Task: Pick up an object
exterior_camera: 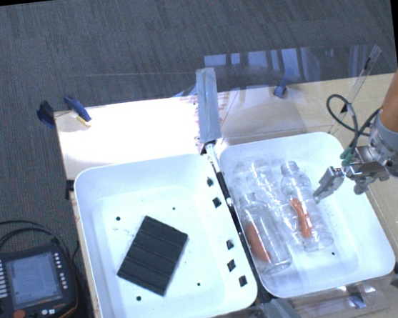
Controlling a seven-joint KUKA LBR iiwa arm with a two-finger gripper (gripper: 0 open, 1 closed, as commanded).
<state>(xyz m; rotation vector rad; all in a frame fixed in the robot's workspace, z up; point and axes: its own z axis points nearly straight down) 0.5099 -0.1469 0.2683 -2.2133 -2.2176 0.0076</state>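
End effector (329, 180) above right bin (369, 256), clear bottles (302, 207) just left.

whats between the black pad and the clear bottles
In the camera view, between the black pad and clear bottles lie bare bin floor and the bins' meeting rims.

Single fixed camera, mounted above the bench (138, 130), looking down at a slant. Both white bins fall within frame: left bin (93, 204) and right bin (354, 251). Surrounding dark carpet (169, 36) is also covered. Moderate distance; the arm (390, 131) enters from the right edge.
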